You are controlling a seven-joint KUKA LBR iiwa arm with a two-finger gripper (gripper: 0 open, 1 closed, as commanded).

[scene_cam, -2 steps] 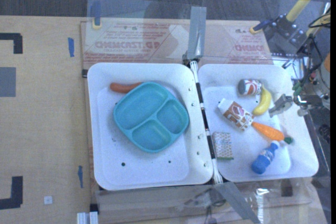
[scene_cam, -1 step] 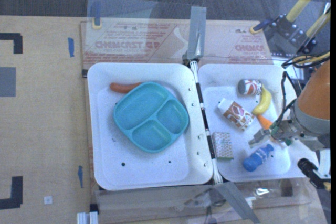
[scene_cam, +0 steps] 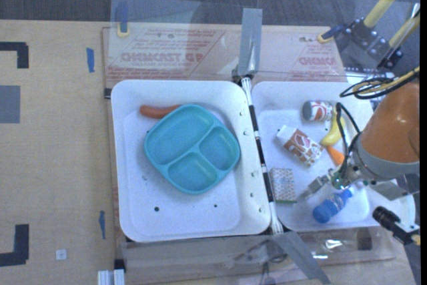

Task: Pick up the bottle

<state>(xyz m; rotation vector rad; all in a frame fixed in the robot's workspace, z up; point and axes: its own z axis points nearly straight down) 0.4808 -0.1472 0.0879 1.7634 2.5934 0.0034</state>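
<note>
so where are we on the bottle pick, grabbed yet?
Not grabbed. Done: the arm is over the right bin, and the gripper sits low just up-left of the blue-capped bottle. In hand: nothing visible between the fingers; the bottle lies on its side on the bin floor near the front edge. Left: close on the bottle and lift it. Can, tube, banana and carrot lie further back.

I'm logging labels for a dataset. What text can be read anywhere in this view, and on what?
"CHEMCAST GP", faint red print, on the clear sheet behind the left bin.
Red print on the clear sheet behind the right bin: cut off, unreadable.
Carton, can, packet and bottle: print too small to read.
</note>
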